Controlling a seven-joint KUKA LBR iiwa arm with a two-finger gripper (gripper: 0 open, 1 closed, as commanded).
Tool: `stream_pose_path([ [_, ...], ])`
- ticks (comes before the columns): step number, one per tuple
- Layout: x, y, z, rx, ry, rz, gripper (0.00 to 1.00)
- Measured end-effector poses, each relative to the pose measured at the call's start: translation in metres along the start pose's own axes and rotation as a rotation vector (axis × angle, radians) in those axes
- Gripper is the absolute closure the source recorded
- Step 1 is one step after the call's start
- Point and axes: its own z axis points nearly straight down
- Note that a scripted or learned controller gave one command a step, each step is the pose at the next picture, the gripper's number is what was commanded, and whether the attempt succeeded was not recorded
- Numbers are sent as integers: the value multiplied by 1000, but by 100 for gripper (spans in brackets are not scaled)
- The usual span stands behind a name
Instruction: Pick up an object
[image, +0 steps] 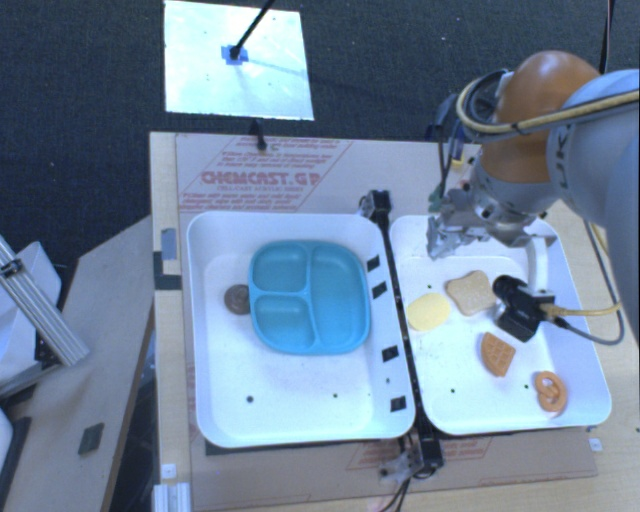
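Toast slice (470, 292) lies nearest the hand (445, 245), whose spread I cannot tell; it should centre over that slice, descend straight, then close.

The right bin (450, 405) has bare floor at its lower left; a toast slice (470, 292), yellow disc (429, 312), orange cracker (497, 354) and pretzel (549, 391) dot its middle and lower right. A blue divided plate (308, 298) fills the centre of the left bin (280, 405).

Premises: a robotics test laboratory. Evidence: an industrial arm (560, 120) with exposed cabling reaches over a bench. The right bin (470, 400) sits beneath the gripper (447, 240), the left bin (290, 400) to its left. Both rest on a sheet with printed CHEMCAST protective film (262, 178). Dark carpet (70, 120) surrounds the bench. An aluminium extrusion (40, 315) stands far left of the gripper.
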Motion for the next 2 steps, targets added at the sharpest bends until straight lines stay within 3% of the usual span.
stream_pose_path([
  [2, 102, 43, 0, 1, 0, 0, 100],
])
